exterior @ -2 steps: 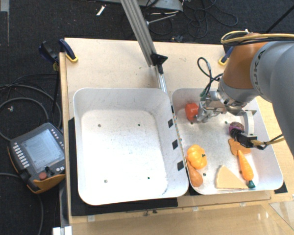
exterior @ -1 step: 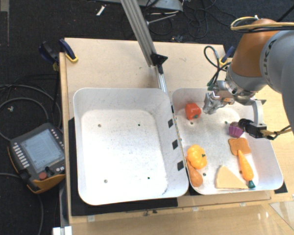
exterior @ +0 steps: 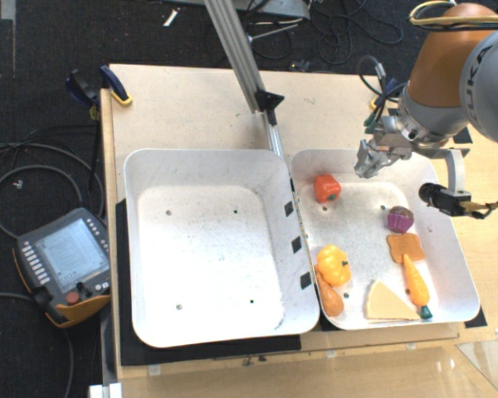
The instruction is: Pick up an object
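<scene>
The gripper (exterior: pixel 370 166) hangs over the upper part of the right bin (exterior: pixel 448 222), close to that bin's far rim. Its metal tip is small and seen at a slant, so I cannot tell how it is set, and nothing shows caught in it.

Every toy lies in the right bin, and each place below is given from the red pepper (exterior: pixel 326 187), the piece nearest the gripper. The red pepper is a stubby, glossy red-orange block lying near the bin's left wall, just below and left of the gripper and apart from it. To the right of the pepper and somewhat lower lies a purple onion (exterior: pixel 401 219), round and dark violet with a paler streak. Just under the onion, further from the pepper, lies a flat orange-brown slice (exterior: pixel 405 246) like toast, and a carrot (exterior: pixel 416 283) with a green end overlaps its lower edge and points toward the near rim. Straight below the pepper lies a yellow pepper (exterior: pixel 333 264), lumpy and shiny, touching an orange sausage-shaped piece (exterior: pixel 329 298) that lies beneath it by the left wall. Below and right of the red pepper, near the front rim, lies a pale yellow cheese wedge (exterior: pixel 390 303), just beside the carrot.

The left bin (exterior: pixel 149 181) lies well to the left of the pepper.
</scene>
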`<state>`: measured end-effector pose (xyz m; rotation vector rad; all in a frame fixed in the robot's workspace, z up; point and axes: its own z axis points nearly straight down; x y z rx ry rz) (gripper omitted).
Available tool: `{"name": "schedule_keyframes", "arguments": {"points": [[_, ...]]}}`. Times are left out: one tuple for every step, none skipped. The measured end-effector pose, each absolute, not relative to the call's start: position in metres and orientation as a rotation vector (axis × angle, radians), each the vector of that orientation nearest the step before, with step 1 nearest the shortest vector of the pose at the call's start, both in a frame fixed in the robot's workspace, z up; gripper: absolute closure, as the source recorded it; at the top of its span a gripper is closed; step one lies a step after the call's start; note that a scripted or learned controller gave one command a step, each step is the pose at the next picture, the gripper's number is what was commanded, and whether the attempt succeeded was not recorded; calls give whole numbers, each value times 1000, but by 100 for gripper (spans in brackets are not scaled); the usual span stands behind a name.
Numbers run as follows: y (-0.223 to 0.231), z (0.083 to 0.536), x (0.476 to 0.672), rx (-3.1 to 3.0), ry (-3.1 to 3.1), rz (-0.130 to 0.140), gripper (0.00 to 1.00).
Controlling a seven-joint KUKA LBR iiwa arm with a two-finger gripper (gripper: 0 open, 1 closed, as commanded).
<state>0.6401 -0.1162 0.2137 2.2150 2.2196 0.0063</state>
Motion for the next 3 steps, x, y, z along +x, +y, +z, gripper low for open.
{"name": "schedule_keyframes", "arguments": {"points": [[-70, 210, 635, 2214, 2231, 1, 100], [-23, 223, 631, 2213, 2231, 4, 100], [41, 224, 623, 2213, 2234, 2, 100]]}}
